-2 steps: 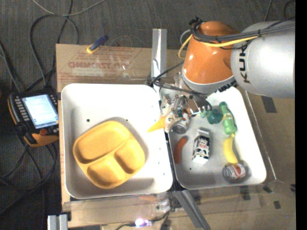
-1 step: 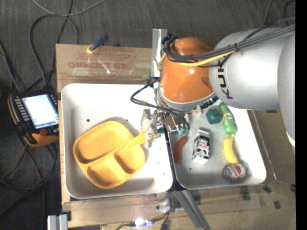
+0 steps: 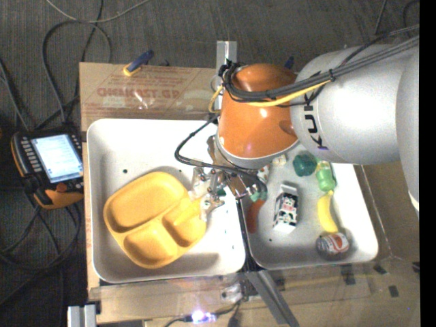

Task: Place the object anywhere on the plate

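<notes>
Left of centre, a yellow three-compartment plate (image 3: pixel 155 218) is lying in a white bin (image 3: pixel 102 142); gripper (image 3: pixel 212 195) state indeterminable; dark carpet (image 3: pixel 41 39) surrounding.

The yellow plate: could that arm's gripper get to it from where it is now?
Probably yes. The gripper hovers at the right edge of the yellow plate, inside the left bin, with nothing between them.
</notes>
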You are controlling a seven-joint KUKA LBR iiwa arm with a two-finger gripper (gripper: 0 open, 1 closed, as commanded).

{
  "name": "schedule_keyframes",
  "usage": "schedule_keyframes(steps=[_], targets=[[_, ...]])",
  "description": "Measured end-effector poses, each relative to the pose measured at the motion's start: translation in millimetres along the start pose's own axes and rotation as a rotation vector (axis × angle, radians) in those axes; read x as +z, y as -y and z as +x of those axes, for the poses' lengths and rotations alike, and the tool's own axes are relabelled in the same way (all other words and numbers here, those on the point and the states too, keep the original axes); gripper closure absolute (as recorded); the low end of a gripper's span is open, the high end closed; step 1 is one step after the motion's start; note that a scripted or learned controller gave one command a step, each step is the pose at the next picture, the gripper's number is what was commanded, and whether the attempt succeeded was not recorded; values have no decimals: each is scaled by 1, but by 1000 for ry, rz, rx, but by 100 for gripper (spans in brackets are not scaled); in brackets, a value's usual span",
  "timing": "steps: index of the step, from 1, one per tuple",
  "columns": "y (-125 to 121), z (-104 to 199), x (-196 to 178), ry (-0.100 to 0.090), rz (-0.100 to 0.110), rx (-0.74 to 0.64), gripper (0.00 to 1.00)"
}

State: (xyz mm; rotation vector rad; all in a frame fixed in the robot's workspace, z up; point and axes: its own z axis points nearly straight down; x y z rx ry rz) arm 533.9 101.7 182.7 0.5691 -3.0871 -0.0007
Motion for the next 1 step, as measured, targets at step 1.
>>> schedule_keyframes(steps=[1], targets=[[0, 0, 0, 0, 0, 0, 0]])
